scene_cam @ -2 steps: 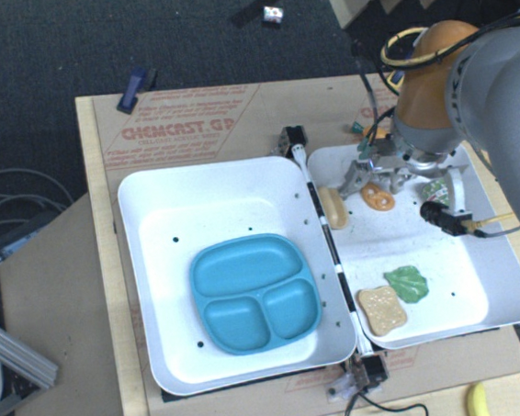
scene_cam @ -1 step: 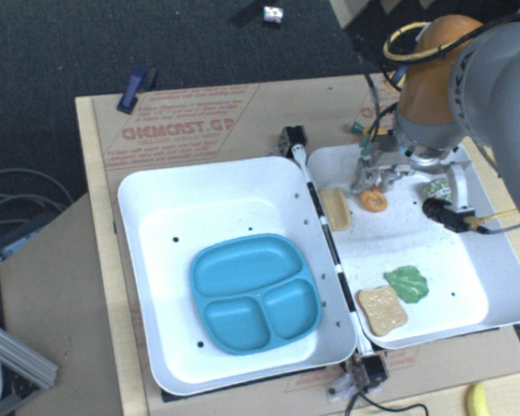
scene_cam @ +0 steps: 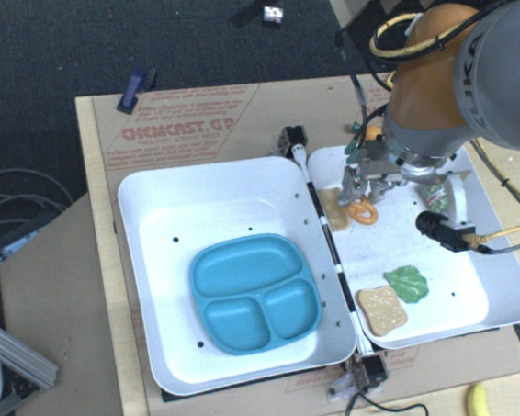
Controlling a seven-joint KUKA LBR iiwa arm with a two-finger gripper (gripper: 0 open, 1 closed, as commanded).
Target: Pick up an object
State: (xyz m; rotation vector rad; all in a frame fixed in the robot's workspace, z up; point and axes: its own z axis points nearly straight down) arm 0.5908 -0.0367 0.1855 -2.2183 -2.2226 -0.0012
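A: What was nearest the camera?

B: A yellow thing (scene_cam: 476, 401) at the bench edge, near and well right of the blue plate (scene_cam: 250, 291). Cut off by the frame, couldn't ID it.

A: And the plate itself?

B: Three compartments, sat flat in the left bin (scene_cam: 136, 262), toward its near side.

A: Right bin (scene_cam: 492, 303)?

B: Tan square slab (scene_cam: 382, 310) just right of the plate's near corner, across the bin wall. Green crumpled piece (scene_cam: 407, 284) right of the plate, touching or almost touching the slab's far corner.

A: Pick targets further back?

B: Orange ring (scene_cam: 364, 212), right of the plate and beyond its far edge. A tan strip (scene_cam: 334, 211) lay beside it, against the wall between the bins. A green-and-white item (scene_cam: 437, 198) sat further right, partly under the arm.

A: Gripper?

B: Gripper (scene_cam: 362, 190) was down in the right bin, right above the ring, on the far-right diagonal from the plate. Couldn't tell if it was wide or narrow, or if it had the ring. View was too cluttered there.

A: Arm?

B: Orange band (scene_cam: 431, 74) far right of the plate, a black cable plug (scene_cam: 440, 230) hanging off nearer.

A: Beyond the bins?

B: Printed cardboard (scene_cam: 178, 128) behind the plate, with a blue object (scene_cam: 137, 90) on its far-left corner.
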